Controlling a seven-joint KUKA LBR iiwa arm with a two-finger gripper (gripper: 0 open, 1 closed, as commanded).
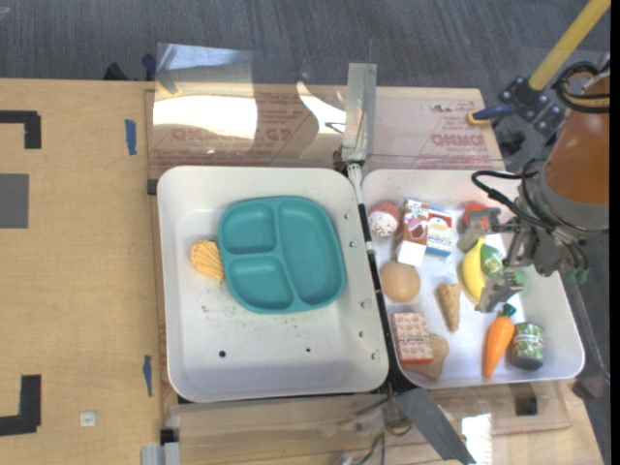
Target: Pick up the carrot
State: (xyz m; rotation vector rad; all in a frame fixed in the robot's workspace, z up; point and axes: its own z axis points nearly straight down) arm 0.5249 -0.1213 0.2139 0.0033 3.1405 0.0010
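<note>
The carrot (pixel 497 345), orange with a green top, lies in the right bin (pixel 573 329) near its front right, leafy end pointing to the back. My gripper (pixel 494 294) hangs just behind and above the carrot's top, beside a yellow banana (pixel 472 269). Its jaws stand open with nothing between them. The carrot rests on the bin floor, apart from the gripper.
A dark green jar (pixel 529 345) sits right of the carrot. A cone (pixel 449 305), a bread roll (pixel 399 281), a red box (pixel 412 337) and a carton (pixel 414 232) crowd the right bin's left half. The left bin (pixel 194 342) holds a teal divided plate (pixel 281 253) and a shell-shaped cookie (pixel 206 258).
</note>
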